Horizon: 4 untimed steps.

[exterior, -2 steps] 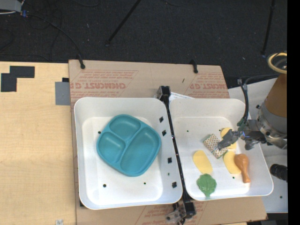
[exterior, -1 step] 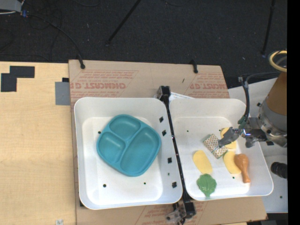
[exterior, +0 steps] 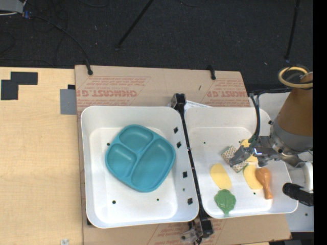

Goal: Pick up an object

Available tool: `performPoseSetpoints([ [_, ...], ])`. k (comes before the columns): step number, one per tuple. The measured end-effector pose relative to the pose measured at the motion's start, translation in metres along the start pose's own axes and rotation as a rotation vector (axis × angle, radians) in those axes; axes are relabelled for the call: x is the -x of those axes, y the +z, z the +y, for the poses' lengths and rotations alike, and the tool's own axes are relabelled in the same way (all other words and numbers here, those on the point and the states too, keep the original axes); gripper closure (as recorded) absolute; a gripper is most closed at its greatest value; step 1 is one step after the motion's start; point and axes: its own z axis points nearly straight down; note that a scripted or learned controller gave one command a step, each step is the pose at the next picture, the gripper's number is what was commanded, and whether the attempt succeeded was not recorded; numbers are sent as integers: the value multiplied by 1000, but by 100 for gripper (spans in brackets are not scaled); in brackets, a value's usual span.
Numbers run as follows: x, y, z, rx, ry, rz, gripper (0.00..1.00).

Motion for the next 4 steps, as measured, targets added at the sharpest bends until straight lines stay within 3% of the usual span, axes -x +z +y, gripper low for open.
performPoseSetpoints([
  [2,7,105,0,-1,1,0,0],
  [3,8,91,0,2,5,0,100],
  [4,19,37,-2,9,4,-3,100],
])
